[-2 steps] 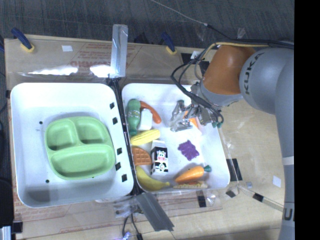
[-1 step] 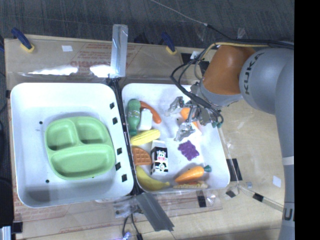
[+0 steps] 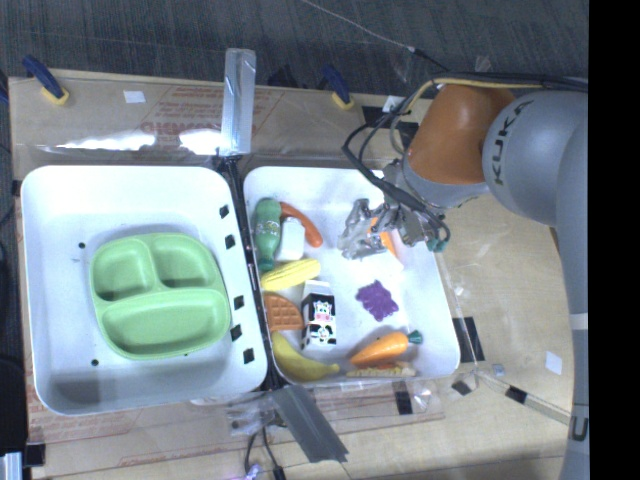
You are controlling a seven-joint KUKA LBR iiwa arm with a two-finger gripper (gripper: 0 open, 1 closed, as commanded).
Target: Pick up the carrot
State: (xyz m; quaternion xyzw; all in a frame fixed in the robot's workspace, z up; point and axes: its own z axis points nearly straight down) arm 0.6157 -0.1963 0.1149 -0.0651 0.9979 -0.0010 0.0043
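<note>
One carrot [image 3: 381,348] lies in the right bin [image 3: 440,278], near its lower rim, long axis running roughly three to nine o'clock, leafy end at three. From my end effector [image 3: 368,230] it sits toward six o'clock, well apart. Whether the end effector is spread or closed I cannot tell
</note>
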